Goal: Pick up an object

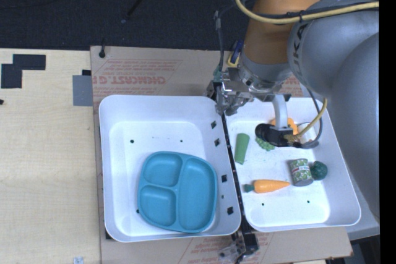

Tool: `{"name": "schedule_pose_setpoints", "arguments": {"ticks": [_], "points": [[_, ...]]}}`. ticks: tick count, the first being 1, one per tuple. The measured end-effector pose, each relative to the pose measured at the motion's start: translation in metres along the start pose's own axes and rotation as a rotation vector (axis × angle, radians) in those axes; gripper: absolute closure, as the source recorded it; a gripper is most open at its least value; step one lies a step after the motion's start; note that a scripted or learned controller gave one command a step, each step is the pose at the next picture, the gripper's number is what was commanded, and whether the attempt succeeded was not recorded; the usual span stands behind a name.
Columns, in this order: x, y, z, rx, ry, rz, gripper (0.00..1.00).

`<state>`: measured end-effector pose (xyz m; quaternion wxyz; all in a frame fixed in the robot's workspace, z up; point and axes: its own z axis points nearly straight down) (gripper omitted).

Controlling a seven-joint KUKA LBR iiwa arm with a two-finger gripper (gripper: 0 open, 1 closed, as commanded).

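My gripper (228, 103) hangs over the back left corner of the right bin (337, 210), by the wall shared with the left bin. In the right bin a green cylinder (241, 148) lies a little in front of the gripper. Further forward an orange carrot (268, 185) lies on its side. A small can with a green label (300, 171) sits at the right, touching a dark green round piece (318, 170). A small leafy green piece (266, 145) and an orange piece (291, 127) lie mid-bin, partly hidden by the arm.
The left bin (117, 133) holds a blue divided plate (178, 191) near its front right. Cardboard (148, 71) lies under both bins. The grey arm with its orange band (278, 9) covers the back of the right bin.
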<state>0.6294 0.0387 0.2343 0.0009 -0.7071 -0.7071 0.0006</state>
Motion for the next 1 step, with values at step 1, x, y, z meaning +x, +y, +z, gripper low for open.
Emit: {"name": "schedule_pose_setpoints", "arguments": {"ticks": [1], "points": [[-0.0015, 0.0073, -0.0027, 0.000, 0.000, -0.003, 1.00]]}}
